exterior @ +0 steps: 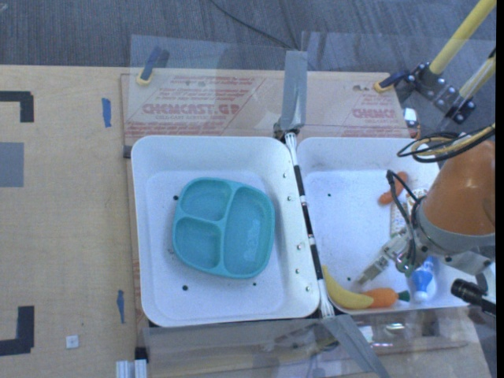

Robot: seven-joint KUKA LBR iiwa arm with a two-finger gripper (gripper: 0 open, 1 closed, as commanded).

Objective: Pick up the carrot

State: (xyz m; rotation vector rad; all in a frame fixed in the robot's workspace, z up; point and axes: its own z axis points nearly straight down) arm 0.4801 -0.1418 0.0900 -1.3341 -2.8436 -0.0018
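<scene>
The carrot, orange with a green top at its right end, lies along the front wall of the right bin. Its left tip touches a yellow banana. My gripper hangs low over the bin, just above and slightly behind the carrot, pointing down to the left. Nothing shows in its grasp. The grey and orange arm covers the bin's right side.
A teal divided plate sits in the left bin. A blue and white object lies right of the carrot under the wrist. A small orange item rests at the back right, near black cables.
</scene>
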